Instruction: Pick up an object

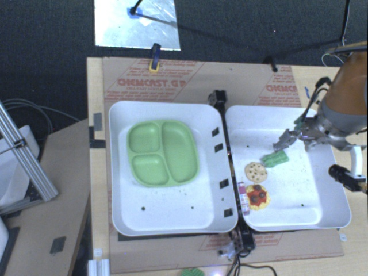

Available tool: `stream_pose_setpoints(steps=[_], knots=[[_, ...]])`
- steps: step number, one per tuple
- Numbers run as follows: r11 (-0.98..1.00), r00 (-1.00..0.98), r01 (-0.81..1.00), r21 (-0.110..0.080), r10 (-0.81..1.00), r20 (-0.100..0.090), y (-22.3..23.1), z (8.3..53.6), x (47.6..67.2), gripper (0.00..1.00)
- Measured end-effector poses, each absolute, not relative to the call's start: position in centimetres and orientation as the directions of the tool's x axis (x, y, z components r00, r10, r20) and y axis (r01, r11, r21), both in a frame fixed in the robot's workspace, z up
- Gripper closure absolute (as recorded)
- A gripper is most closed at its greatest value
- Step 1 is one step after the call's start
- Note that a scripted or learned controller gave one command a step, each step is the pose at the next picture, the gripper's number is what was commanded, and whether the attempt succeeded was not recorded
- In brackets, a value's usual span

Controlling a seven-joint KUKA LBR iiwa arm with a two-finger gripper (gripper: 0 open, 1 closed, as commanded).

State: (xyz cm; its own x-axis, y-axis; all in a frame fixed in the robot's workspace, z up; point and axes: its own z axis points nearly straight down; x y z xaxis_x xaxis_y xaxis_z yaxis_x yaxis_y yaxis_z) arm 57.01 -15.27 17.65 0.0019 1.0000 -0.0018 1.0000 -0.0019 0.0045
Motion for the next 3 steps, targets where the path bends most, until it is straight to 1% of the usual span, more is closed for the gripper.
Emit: stream_pose_setpoints(steps=[1, 3], knots=[[0.000, 0.000, 1.000, 0.002, 1.000, -0.001, -17.86, 14.18, 60.38, 0.00], [0.001, -0.001, 1.000, 0.002, 1.000, -0.001, -17.76, 14.34, 60.33, 0.00]])
